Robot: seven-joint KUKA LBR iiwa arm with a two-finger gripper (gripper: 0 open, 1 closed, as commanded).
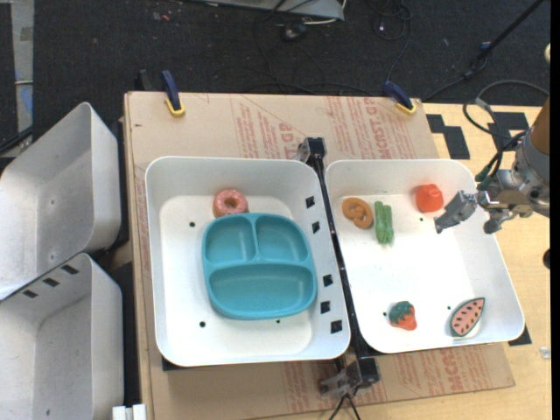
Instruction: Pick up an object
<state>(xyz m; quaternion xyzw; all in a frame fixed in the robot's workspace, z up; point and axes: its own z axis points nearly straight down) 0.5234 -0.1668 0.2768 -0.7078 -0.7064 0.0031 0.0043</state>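
Observation:
The right bin [507, 274] holds a red toy fruit [429, 198], a brown pretzel [357, 211], a green pod [383, 222], a strawberry [403, 315] and a watermelon slice [467, 316]. My gripper [475, 214] hangs over the bin's right rim, just right of the red fruit. It is open, with nothing between its fingers. In the left bin [157, 261] a pink donut [230, 202] lies beside a teal divided plate [259, 265].
A black divider with clips [325, 234] runs between the two bins. Two spare white bins [52, 234] are stacked off the bench at the left. Clamps [173, 94] hold the cardboard base at the back.

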